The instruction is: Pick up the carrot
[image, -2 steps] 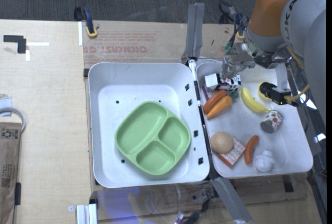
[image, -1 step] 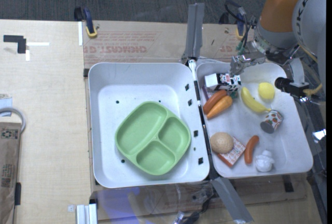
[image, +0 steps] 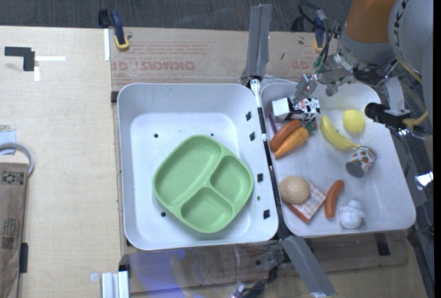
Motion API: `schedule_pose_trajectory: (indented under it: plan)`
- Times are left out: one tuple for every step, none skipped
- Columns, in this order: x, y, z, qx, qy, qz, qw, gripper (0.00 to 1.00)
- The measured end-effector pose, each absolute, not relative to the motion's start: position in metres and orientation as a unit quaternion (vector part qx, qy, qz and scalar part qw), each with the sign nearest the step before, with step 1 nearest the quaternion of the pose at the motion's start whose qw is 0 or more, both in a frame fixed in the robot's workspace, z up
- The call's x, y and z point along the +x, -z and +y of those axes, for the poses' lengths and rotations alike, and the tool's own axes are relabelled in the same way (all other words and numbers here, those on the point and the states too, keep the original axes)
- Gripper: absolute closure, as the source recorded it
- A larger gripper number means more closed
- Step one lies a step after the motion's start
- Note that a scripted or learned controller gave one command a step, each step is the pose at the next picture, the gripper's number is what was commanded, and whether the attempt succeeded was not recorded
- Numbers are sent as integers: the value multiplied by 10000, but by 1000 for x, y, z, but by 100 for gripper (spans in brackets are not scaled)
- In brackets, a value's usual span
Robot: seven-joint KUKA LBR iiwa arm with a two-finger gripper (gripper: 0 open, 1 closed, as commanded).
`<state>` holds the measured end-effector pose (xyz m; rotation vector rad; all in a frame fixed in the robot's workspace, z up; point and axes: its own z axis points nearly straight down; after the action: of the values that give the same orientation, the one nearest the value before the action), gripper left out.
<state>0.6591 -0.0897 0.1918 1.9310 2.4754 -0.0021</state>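
The orange carrot point(image: 290, 138) lies slantwise at the left side of the right bin point(image: 386, 221), near the divider. My gripper point(image: 305, 91) hangs just above and behind it, near the bin's back left corner, fingers pointing down over a small black-and-white toy point(image: 304, 107). A gap separates the fingers from the carrot, and nothing is between them.
The right bin also holds a banana point(image: 336, 134), a lemon point(image: 354, 121), a small can point(image: 360, 161), a bread roll point(image: 295, 189) on a red-edged card, a sausage point(image: 333, 198) and a white object point(image: 351, 215). A green divided plate point(image: 203, 184) lies in the left bin point(image: 138, 152).
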Motion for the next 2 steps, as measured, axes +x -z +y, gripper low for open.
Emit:
schedule_pose_trajectory:
  plan:
    - [578, -91, -105, 6002, 5, 7998, -6, 0]
    - [511, -191, -80, 5191, 3, 8547, -4, 0]
